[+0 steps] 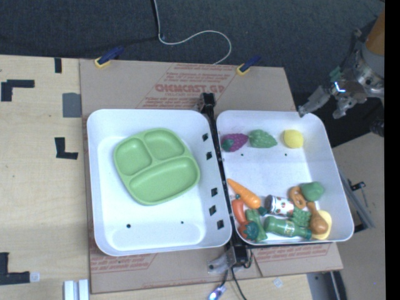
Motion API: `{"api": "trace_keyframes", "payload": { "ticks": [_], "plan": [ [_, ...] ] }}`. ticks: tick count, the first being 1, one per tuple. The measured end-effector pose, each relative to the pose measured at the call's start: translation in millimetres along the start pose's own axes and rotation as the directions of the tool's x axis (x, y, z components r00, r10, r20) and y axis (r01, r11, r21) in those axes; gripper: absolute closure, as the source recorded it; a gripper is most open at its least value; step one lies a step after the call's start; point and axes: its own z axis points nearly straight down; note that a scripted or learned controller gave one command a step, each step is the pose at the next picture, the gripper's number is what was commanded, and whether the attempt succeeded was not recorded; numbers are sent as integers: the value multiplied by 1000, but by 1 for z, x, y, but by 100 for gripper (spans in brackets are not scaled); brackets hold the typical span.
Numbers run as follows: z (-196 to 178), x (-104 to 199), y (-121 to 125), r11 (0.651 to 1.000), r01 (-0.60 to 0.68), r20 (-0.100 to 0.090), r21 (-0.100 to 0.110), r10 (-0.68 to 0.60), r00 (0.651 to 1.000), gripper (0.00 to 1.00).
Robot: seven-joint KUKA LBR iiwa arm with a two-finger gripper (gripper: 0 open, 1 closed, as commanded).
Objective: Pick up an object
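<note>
Gripper (325, 102) at right bin's (331, 167) far right corner, off the rim, fingers spread, nothing between them. Nearest object: lemon (292, 139), lying in bin. Pick not started; approach, descent, grasp all remain.

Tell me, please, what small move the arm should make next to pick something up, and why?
Probably swing the gripper in over the right bin and down toward the yellow ball. The gripper sits outside the bin's upper right corner, and the ball lies nearest to it, apart from the green leafy toy, unlike the crowded pile at the front.
</note>
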Motion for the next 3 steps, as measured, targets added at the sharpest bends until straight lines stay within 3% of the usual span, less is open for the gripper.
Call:
{"api": "trace_keyframes", "payload": {
  "ticks": [1,2,3],
  "plan": [
    [-167,46,-60,1000,4,4,-20,-4,1000,0],
    [-238,98,-125,1000,5,-1,-8,-5,1000,0],
    [-243,96,-122,1000,1,2,-2,-1,1000,100]
  ]
}}
